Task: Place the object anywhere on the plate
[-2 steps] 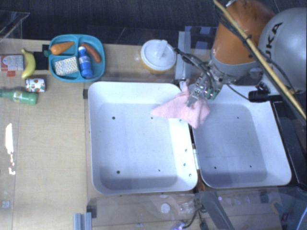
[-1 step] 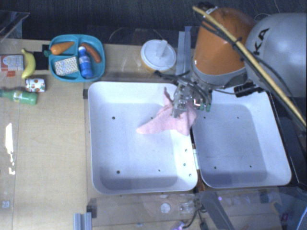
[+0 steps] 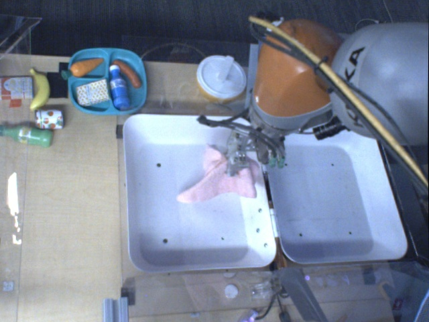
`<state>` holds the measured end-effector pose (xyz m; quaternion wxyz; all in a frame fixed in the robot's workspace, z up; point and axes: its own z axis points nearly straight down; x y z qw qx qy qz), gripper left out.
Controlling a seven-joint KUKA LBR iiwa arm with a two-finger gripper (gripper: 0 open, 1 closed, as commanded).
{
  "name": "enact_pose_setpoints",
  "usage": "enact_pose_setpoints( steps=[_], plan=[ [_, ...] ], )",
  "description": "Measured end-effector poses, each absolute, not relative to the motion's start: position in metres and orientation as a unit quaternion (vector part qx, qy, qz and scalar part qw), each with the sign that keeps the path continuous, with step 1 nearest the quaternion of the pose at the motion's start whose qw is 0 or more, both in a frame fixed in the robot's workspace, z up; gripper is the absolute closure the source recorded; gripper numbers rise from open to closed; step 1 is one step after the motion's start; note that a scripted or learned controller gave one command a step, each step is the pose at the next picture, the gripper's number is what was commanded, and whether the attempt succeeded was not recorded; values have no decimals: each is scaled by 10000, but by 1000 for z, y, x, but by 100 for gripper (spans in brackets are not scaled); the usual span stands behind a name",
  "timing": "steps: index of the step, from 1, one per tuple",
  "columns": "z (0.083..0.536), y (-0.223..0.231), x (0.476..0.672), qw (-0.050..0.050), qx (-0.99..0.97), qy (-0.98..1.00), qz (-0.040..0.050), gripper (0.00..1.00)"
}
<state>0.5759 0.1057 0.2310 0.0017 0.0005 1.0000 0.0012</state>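
Note:
A pink cloth [image 3: 214, 183] lies crumpled in the left white bin [image 3: 154, 180], toward its right side. My gripper [image 3: 236, 163] hangs straight down over the cloth's upper right part, at or just above the fabric. The wrist blocks the contact point. The blue divided plate [image 3: 141, 89] sits on the bench beyond the left bin's far left corner. It carries a carrot [image 3: 88, 66], a sausage [image 3: 131, 74], a small blue bottle [image 3: 118, 88] and a speckled square item [image 3: 91, 92].
The right white bin [image 3: 335, 200] lies under the arm. A lidded white cup [image 3: 222, 77] stands behind the bins. A banana [image 3: 39, 89], a small can [image 3: 49, 119], a green bottle [image 3: 27, 135] and a card [image 3: 15, 87] lie at the far left.

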Motion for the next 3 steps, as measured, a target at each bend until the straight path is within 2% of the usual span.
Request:
enact_pose_setpoints(
  steps=[2, 3],
  plan=[
    [223, 192, 521, 12, -19, 10000, 12, 100],
    [223, 191, 521, 15, -16, 10000, 13, 0]
  ],
)
